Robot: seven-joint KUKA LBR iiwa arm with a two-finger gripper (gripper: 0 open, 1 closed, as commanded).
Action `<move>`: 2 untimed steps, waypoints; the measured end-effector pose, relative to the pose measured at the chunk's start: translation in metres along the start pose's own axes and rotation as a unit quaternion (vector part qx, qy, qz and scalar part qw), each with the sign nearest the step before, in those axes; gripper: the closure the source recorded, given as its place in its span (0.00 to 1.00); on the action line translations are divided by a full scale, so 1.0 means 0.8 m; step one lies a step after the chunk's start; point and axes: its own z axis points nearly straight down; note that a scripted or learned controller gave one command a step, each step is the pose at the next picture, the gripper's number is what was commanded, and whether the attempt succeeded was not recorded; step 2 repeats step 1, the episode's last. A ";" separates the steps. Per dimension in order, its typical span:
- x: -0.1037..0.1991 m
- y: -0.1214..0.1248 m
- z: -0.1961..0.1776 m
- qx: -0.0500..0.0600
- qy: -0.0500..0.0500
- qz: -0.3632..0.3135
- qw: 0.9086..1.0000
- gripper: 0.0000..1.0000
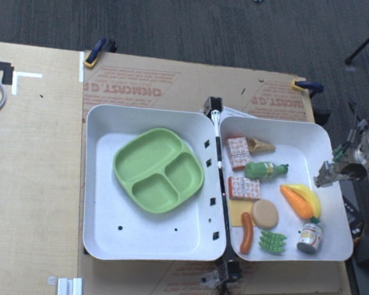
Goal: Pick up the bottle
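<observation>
Wooden desk (27, 181) bearing a cardboard sheet (196, 90); two white bins (95, 181) rest on the cardboard, side by side.

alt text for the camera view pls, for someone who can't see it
A green bottle lies on its side in the right white bin among toy food, including a carrot, a banana and a small can. The gripper is at that bin's right edge, apart from the bottle. The left bin holds a green divided plate.
</observation>
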 end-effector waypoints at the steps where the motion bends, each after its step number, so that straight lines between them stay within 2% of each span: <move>1: 0.080 -0.062 -0.014 0.000 0.000 -0.110 0.994 1.00; 2: 0.080 -0.062 -0.014 0.000 0.000 -0.110 0.994 1.00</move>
